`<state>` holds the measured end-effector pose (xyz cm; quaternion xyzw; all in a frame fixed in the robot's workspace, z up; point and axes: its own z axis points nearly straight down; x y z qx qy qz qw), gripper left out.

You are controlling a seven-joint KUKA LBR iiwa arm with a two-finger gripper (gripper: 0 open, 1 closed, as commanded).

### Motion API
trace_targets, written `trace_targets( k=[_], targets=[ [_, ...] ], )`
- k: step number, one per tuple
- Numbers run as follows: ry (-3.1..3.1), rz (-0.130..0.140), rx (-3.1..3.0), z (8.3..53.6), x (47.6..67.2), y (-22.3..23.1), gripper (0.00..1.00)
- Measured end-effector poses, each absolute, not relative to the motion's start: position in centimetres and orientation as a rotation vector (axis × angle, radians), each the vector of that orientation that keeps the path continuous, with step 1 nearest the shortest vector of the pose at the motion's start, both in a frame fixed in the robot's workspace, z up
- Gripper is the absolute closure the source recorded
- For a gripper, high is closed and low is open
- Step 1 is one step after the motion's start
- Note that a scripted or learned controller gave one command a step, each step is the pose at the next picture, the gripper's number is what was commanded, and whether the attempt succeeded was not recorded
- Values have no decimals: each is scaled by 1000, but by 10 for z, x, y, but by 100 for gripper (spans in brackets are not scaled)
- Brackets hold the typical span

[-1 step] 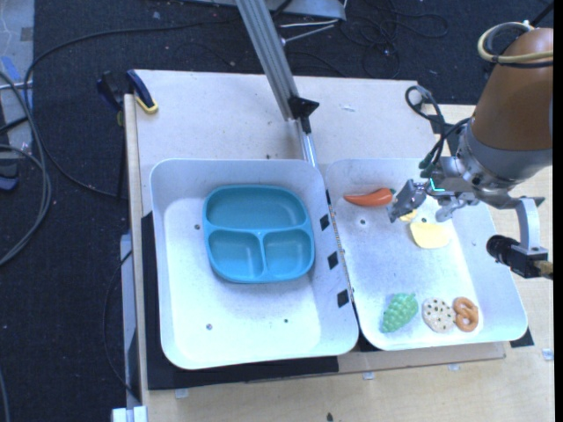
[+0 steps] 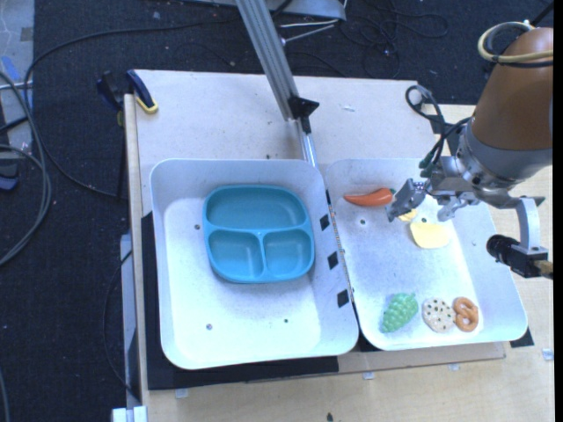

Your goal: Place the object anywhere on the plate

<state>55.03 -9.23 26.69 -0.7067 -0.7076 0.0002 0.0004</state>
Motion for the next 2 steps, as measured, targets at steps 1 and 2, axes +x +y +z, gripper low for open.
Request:
trace_targets(
  k=[1,2],
  targets=[
    [-2218,6,-2218,207,552,-83,0],
    [-2217,6,-2221,157,553,-92,0]
  ],
)
